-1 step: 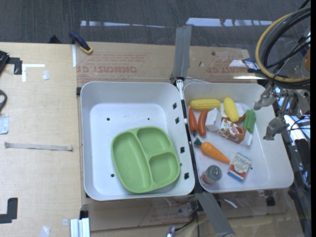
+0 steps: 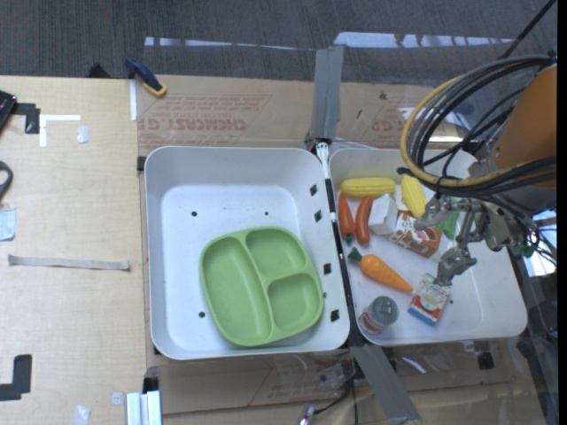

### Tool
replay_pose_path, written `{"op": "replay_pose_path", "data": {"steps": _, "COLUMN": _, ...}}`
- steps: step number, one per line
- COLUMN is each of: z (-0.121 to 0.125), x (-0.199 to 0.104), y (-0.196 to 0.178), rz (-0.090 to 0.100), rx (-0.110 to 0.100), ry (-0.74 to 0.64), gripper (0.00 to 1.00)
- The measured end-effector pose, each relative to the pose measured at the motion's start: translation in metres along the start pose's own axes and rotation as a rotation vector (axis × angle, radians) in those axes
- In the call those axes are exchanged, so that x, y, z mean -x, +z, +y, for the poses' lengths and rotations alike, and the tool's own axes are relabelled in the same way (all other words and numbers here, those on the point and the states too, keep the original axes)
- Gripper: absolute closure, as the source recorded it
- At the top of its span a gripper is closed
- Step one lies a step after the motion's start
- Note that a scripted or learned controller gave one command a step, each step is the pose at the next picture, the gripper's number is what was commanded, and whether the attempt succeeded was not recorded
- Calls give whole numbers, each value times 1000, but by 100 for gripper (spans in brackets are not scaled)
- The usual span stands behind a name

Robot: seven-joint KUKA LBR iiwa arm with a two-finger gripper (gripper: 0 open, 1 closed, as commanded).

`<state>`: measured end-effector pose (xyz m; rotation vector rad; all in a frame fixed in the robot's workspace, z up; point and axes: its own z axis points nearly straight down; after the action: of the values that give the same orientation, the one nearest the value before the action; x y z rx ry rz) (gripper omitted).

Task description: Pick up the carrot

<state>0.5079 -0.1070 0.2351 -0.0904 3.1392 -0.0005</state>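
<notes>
Grey can (image 2: 381,314) and small carton (image 2: 429,298) just beside carrot (image 2: 384,271), fingers (image 2: 454,264) above carton, grip indiscernible.

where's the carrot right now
The carrot lies in the right bin, near its left wall, below the sausages and above the can.

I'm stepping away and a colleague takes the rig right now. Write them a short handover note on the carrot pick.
Gripper: low in the right bin, over a small carton; nothing seen held.
Carrot: lying in the right bin, left of the gripper and apart from it, next to two sausages and a can.
Left bin: holds a green divided plate.
Done: nothing yet. Left: move to the carrot, grasp, lift.
</notes>
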Motion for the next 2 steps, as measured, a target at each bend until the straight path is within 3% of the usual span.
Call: {"op": "replay_pose_path", "data": {"steps": 2, "z": 15, "x": -19, "y": 126, "rz": 0, "rx": 0, "ry": -151, "gripper": 0}}
